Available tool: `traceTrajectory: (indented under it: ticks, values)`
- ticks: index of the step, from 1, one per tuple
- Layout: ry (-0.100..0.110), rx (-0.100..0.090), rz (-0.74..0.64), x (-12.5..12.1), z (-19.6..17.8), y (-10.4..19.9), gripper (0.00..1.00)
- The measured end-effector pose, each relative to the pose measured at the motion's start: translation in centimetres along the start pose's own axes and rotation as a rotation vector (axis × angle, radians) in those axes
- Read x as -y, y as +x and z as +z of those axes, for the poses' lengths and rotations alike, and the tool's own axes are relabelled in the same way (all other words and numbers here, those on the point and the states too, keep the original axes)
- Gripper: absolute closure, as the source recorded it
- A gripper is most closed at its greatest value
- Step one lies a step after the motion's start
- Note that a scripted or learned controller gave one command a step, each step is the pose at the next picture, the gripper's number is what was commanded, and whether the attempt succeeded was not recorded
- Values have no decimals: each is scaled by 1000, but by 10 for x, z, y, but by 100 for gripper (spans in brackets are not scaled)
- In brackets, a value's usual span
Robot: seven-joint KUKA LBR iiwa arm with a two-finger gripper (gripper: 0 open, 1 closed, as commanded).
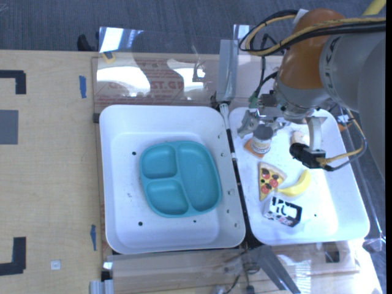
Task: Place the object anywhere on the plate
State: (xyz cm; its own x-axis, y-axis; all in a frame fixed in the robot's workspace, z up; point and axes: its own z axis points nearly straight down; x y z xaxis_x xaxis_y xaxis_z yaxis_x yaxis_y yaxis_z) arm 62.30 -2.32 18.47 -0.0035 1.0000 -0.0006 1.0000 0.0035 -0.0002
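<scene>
Holding jar (261, 141), pizza slice (269, 180), banana (296, 185): right bin (349, 213).

No text can be read with certainty. The clear panel (156, 81) behind the left bin carries faint reddish printed letters, too blurred by glare to make out. The small black-and-white packet (283, 211) in the right bin shows white marks, but they are too small to read.
</scene>
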Motion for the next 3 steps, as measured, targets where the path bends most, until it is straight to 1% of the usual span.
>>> traceTrajectory:
  ticks: [1, 2, 3]
  values:
    - [2, -2, 3, 80, 0, 16, 100]
    - [-10, 0, 1, 15, -91, 1, 100]
    - [0, -2, -1, 82, -99, 30, 100]
